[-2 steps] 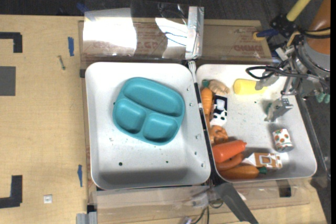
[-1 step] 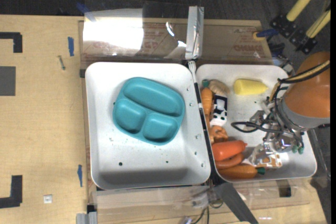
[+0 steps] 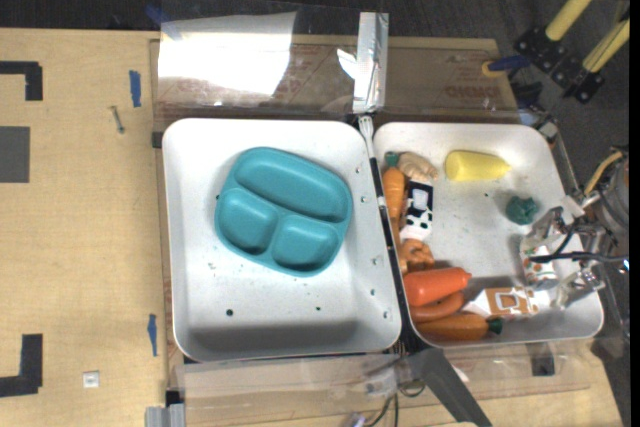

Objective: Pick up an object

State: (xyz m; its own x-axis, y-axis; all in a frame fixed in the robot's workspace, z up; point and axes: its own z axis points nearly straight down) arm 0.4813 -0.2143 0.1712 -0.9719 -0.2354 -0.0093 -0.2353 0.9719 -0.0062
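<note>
Sitting in the left white shallow plastic bin (image 3: pixel 190 245), the teal three-compartment plastic tray (image 3: pixel 284 208) is untouched and well away from the arm. Right of that tray, across the divider, the right white shallow bin (image 3: pixel 470 215) holds the clutter: a small orange carrot-like toy (image 3: pixel 394 193), a black-and-white patterned small toy (image 3: pixel 418 208), then lower down a big orange-red glossy pepper-like toy (image 3: pixel 435 284) with a darker orange one (image 3: pixel 450 325) beneath it. Further right of the tray, a yellow rounded plastic lump (image 3: pixel 476 165) and a small dark-teal lump (image 3: pixel 521 208) lie apart from the rest. Furthest right, the metal two-finger gripper (image 3: pixel 555 265) hangs low over the right bin's near-right corner, just beside a small white-and-orange flat piece (image 3: pixel 508 300). Finger spacing: cannot tell, too cluttered with cables. Nothing visibly between them. Judgement: pick not yet done, every object rests in a bin; grasp and lift remain.
</note>
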